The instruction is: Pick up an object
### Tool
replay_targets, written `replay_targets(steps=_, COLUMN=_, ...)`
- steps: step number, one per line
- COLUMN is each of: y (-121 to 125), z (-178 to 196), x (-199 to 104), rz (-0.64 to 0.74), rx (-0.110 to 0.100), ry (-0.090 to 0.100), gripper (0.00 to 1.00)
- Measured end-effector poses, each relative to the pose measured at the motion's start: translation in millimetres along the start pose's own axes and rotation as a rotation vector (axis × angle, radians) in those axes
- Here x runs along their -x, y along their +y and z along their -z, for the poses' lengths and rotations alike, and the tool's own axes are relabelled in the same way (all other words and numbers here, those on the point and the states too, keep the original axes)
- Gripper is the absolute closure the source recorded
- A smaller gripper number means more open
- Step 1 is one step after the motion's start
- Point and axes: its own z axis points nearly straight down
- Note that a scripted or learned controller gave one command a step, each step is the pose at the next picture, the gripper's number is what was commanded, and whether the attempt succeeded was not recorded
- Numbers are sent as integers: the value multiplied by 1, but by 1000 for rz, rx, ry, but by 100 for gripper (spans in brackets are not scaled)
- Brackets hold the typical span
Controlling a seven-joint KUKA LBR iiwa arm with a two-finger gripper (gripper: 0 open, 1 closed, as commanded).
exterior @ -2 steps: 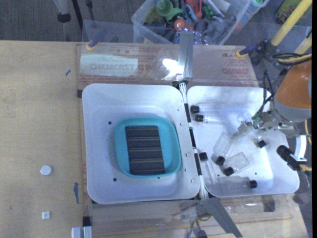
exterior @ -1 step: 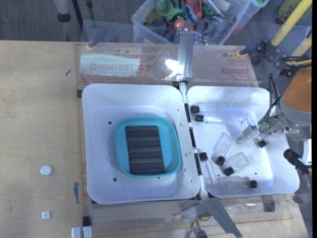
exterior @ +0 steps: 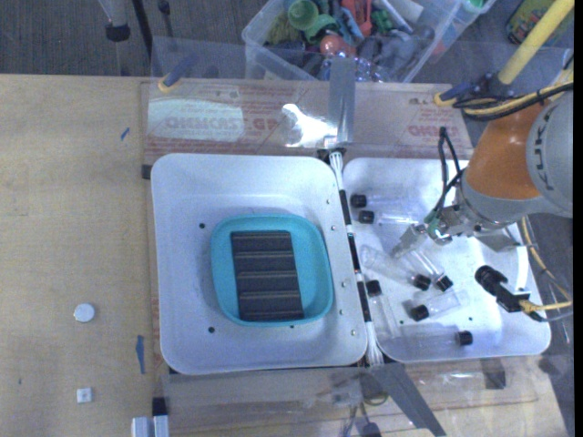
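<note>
Reach step: the tool (exterior: 426, 232) hangs low over clear vials (exterior: 414, 264) in the right bin (exterior: 537, 335); its opening I cannot tell; next, close on one

A robotics lab, this one — grey-and-orange arm (exterior: 524, 167) at frame right over two white bins (exterior: 173, 198), clear tub of toys (exterior: 364, 16) at top — tripod legs (exterior: 114, 7) upper left.

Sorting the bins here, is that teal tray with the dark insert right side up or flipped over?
Right side up: the teal tray lies flat in the left bin, its hollow facing up.
</note>
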Motion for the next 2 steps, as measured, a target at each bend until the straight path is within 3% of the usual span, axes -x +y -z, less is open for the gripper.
replay_targets(steps=1, y=-68, z=0, x=-7, rz=-12, rx=0, ry=-3, gripper=0)
replay_targets(steps=2, y=10, z=0, x=7, rz=14, rx=2, ry=-4, gripper=0)
